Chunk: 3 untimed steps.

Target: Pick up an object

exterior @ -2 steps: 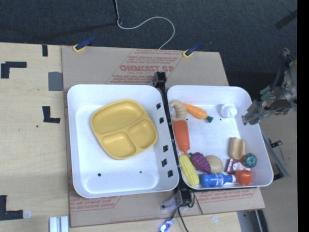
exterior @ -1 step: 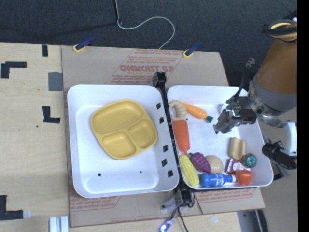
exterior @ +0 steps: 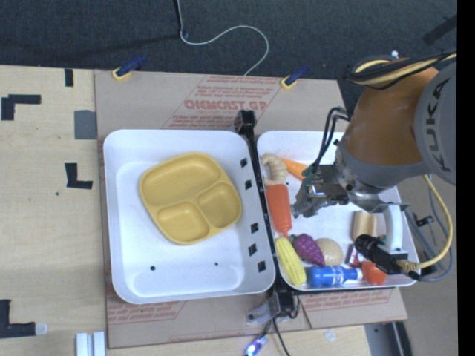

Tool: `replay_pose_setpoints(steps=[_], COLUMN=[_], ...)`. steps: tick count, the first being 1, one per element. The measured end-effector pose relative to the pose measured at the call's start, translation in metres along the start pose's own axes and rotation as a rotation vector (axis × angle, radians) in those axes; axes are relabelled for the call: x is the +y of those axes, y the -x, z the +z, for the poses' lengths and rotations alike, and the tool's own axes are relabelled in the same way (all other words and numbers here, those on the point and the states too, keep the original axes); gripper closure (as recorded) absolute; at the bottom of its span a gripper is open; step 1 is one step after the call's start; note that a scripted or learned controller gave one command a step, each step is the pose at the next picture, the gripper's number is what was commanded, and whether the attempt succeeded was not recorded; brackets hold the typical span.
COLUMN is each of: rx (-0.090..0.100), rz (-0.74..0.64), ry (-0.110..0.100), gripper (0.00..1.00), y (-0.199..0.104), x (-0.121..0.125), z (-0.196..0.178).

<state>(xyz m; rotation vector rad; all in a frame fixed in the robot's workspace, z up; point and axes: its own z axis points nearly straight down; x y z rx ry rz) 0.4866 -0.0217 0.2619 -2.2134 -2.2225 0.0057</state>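
We note a yellow divided plate in the left bin; printed cardboard beneath; white cable behind.

arm: enters from right, wrist angled down-left | gripper: low, jaws state unclear

Arm: grey rounded casing, broad orange band above the wrist, white "KUKA" lettering on the grey shell just right of the band. Wrist flange below the band is grey metal. Gripper is dark metal with bare silver parts. Black cable loops along the band's left side; yellow hose crosses its top, another curves down the arm's right.
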Motion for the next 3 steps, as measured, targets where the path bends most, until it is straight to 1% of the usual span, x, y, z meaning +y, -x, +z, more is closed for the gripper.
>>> replay_pose_setpoints(steps=[1, 2, 3], rx=[0.0, 0.0, -0.001], rz=[-0.001, -0.004, 0.003], ry=[0.017, 0.008, 0.007], gripper=[1.0, 1.0, 1.0], y=[-0.017, -0.08, -0.063], x=[-0.003, -0.003, -0.004], z=[-0.113, -0.141, -0.164])
